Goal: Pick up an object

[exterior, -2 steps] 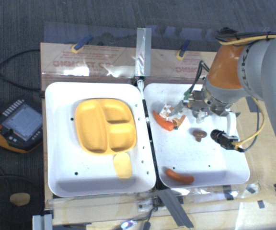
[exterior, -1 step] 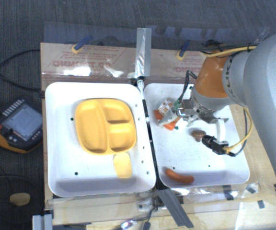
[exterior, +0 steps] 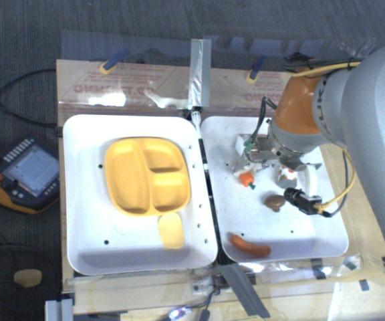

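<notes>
Standing at the near edge of the bench, item by item, front to back.

Right bin (exterior: 326,243), near wall: one orange-red sausage-shaped piece (exterior: 249,247), lying flat, close to the front rim, well apart from the arm.

Left bin (exterior: 79,246), near part: one small pale yellow block (exterior: 171,231), just beside the front edge of a yellow divided tray (exterior: 146,174). The tray lies flat in the middle of that bin, three compartments up.

Right bin, middle: one brown rounded piece (exterior: 275,202), loose on the floor of the bin, beside a black fitting (exterior: 301,200) with a yellow cable (exterior: 343,192) looping off to the right.

Right bin, slightly farther: one small orange piece with a green tip (exterior: 246,178), lying on the bin floor just left of and below the gripper (exterior: 266,156).

Arm: enters from the right, grey casing large at the upper right corner, orange band (exterior: 299,109) bending down over the far half of the right bin. The wrist points downward into the bin, the gripper low over the floor near the bin's middle. Whether the jaws are parted or closed cannot be told; the wrist body covers them. No piece can be seen gripped.

Off the bench, left floor: one handheld control pendant (exterior: 22,176), screen up, cable attached.

Far edge: clear sheeting (exterior: 146,85) taped behind both bins.
</notes>
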Robot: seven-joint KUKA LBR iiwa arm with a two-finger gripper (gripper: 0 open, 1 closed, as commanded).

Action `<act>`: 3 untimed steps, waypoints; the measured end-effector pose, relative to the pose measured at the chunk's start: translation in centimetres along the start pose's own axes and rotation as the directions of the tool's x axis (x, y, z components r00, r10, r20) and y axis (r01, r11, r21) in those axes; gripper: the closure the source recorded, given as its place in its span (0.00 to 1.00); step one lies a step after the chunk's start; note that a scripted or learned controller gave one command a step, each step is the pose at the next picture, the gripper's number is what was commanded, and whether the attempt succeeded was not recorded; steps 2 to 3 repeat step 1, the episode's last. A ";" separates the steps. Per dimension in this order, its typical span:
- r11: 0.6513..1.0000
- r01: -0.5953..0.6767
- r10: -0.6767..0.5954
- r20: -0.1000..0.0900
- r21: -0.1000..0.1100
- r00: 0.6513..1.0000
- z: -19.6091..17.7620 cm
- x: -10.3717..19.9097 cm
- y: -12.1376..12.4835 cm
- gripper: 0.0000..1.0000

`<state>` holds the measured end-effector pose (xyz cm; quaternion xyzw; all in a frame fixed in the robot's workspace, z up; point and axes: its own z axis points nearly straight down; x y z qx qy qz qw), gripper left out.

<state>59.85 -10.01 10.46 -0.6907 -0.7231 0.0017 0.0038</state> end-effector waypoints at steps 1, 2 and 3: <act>0.987 -0.163 0.163 0.004 -0.007 0.987 -9.6 3.3 1.9 1.00; 0.987 -0.163 0.163 0.004 -0.007 0.987 -9.6 3.3 1.9 1.00; 0.987 -0.163 0.163 0.004 -0.007 0.987 -9.6 3.3 1.9 1.00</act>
